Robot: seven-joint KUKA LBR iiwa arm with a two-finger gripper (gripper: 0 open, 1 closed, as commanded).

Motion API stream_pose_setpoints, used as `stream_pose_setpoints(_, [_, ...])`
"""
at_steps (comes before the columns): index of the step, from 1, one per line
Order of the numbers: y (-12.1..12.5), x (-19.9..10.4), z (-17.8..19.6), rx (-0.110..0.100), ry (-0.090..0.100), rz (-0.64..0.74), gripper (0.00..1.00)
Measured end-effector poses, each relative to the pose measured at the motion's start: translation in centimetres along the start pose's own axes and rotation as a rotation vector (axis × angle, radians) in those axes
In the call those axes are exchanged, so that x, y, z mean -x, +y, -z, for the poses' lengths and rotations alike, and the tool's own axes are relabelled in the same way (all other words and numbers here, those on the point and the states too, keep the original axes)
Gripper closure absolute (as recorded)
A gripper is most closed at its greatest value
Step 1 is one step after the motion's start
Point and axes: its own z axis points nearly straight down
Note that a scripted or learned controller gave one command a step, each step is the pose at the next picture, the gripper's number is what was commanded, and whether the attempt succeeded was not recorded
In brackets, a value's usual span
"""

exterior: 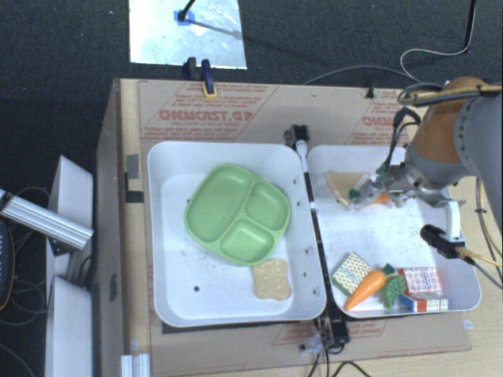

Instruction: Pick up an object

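A: Tan and wedge-shaped, the flat piece (340,187) we take as the nearest candidate lies in the upper left part of the right bin (464,289), close to the divider between the bins.

B: We place the pincer (376,192) just beside it, on its right, low over the bin floor. A small orange item (383,199) shows at the tips, and a green speck sits next to it. Whether the pincer is open, closed or gripping anything, we cannot tell; the wrist covers the tips.

A: We note the arm (452,136) entering from the right, grey with its orange band above the wrist, cables looping over it.

B: In the same bin, lower corner, we log a cluster: a toy carrot (366,288) with a green top, a patterned card (350,272) touching its left side, and a red and white box (422,283) to its right. All lie well apart from the pincer.

A: In the left bin (169,210) we record a green divided plate (238,214) with three compartments near the centre, and a pale cracker-like square (272,279) just below it.

B: Both bins rest on a brown board with red lettering (204,116) covering the counter. Dark carpet (55,69) surrounds it, with a shiny sheet (189,22) beyond the far edge.
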Motion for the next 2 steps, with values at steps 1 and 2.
stream_pose_setpoints(1, [6.0, 1.0, -1.3, -0.016, 0.001, -0.007, 0.00])
stream_pose_setpoints(2, [6.0, 1.0, -0.1, -0.021, 0.002, -0.002, 1.00])
